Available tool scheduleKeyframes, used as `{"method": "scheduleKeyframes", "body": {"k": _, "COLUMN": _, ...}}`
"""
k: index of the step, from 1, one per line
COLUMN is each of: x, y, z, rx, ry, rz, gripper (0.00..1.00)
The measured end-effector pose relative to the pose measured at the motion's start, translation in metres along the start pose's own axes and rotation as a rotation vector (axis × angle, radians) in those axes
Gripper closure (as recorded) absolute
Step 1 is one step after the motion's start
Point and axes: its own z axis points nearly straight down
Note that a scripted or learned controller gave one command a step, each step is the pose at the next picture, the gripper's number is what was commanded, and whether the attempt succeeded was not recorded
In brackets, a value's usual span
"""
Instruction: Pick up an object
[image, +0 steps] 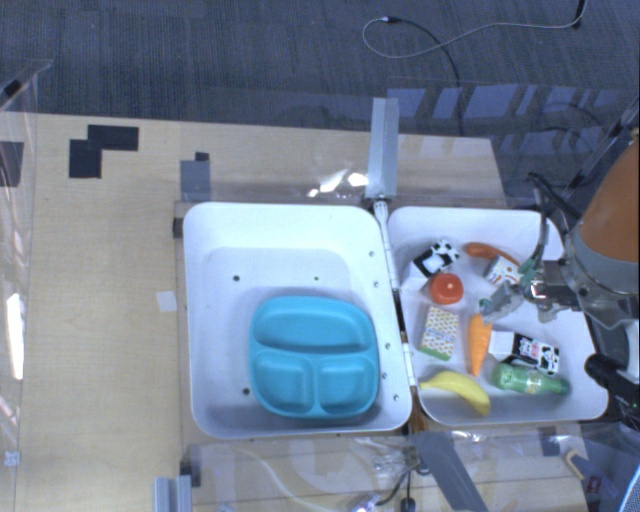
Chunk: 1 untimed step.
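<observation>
Carrot (479, 345) between patterned card (438, 332), banana (458, 389), green bottle (528, 379), tomato (446, 289).

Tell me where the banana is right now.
The banana lies in the right bin, at its near edge by the left corner, just below the speckled card and the carrot, left of the green bottle.

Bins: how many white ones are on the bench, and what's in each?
2. The left bin holds a blue tray. The right bin holds small items, including a banana and carrot; the arm may hide others.
</observation>
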Motion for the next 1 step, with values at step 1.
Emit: {"method": "scheduleKeyframes", "body": {"k": 1, "x": 0.0046, "y": 0.0211, "z": 0.1271, "rx": -0.013, "ry": -0.003, "rz": -0.085, "gripper": 0.00}}
